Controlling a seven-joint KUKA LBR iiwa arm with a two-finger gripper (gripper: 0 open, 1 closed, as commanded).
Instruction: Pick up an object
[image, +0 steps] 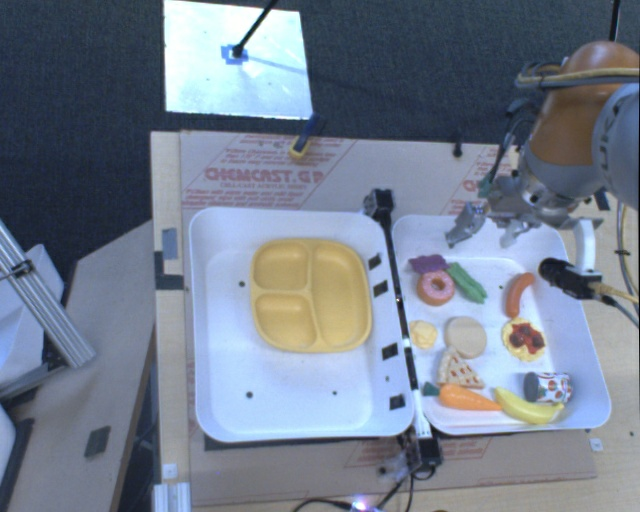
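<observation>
My gripper (490, 228) hovers over the far edge of the right bin (590, 360), open, with nothing between its fingers. Below it in this bin lie toy foods: a purple piece (428, 264), a pink donut (436, 289), a green pickle (467, 282), a sausage (518, 293), a small round pizza (524, 338), a beige cookie (465, 335), a yellow piece (424, 334), a pizza slice (459, 370), a carrot (468, 398), a banana (527, 407) and a small can (546, 385). The purple piece lies closest to the gripper, down and to its left.
The left bin (215, 390) holds a yellow divided plate (308, 294). A black-clipped divider (395, 300) separates the two bins. A black cable end (565, 278) juts over the right bin's right side. The arm's orange band (590, 60) sits at top right.
</observation>
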